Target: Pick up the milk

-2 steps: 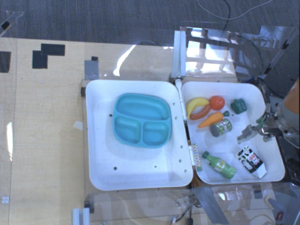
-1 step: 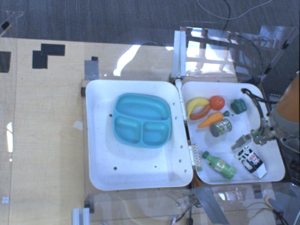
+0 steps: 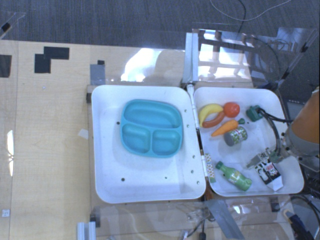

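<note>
Reaching Over the Milk in the Right Bin

Standing on a pale wooden bench (image 3: 45, 149) before dark grey carpet (image 3: 125, 9), two white bins lie side by side. The milk (image 3: 270, 175), a small white carton with black and red print, lies at the lower right of the right bin (image 3: 280, 101). The gripper (image 3: 264, 159) is just beside it; whether the jaws are apart I cannot tell.

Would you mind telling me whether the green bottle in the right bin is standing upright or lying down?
Lying down. The green bottle rests on its side on the right bin floor, cap toward the left bin, its length stretched diagonally.
</note>
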### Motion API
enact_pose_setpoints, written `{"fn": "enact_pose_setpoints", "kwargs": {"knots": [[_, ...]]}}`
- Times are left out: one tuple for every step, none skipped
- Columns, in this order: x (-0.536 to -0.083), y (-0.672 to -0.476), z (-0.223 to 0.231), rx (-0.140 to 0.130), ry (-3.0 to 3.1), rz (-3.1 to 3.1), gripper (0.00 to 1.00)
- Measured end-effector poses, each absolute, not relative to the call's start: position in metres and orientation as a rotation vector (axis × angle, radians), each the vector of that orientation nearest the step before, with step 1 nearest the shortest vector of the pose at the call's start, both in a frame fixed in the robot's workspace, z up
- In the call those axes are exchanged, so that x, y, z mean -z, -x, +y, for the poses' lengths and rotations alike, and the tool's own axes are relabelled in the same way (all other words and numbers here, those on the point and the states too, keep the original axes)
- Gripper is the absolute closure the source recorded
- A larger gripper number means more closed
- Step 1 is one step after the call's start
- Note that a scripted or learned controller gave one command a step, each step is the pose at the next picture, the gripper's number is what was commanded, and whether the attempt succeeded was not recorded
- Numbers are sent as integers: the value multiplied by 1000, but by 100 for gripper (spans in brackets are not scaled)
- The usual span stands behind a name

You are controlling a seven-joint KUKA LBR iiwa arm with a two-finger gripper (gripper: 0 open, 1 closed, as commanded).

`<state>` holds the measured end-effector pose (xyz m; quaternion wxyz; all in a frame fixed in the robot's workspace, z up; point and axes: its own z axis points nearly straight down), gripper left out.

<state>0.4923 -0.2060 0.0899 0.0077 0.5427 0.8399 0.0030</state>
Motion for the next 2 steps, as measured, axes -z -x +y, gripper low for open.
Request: {"fn": "enact_pose_setpoints", "kwargs": {"knots": [[-102, -495, -205, -14, -1692, 2622, 100], [-201, -503, -136, -6, -1928, 2471, 100]]}}
